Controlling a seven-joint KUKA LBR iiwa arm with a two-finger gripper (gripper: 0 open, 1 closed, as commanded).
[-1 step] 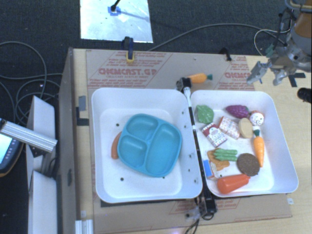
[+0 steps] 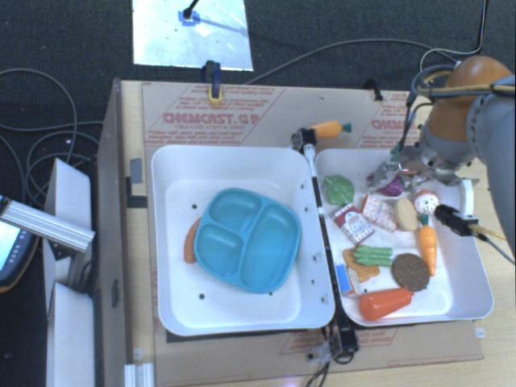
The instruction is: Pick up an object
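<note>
Camera view has the arm [image 2: 484, 111] reaching over the far edge of the right bin [image 2: 476, 280], its gripper [image 2: 395, 172] low above a purple item [image 2: 393, 187] there. Whether it is clenched or released I cannot tell. That purple piece looks like the target; beside it lie a green leaf [image 2: 339, 189], a white egg-like piece [image 2: 405, 214] and a carrot [image 2: 427, 248]. This seems the approach step. Next it should settle squarely over the piece and close. A blue tray [image 2: 246, 239] sits mid left bin [image 2: 173, 297].
</note>
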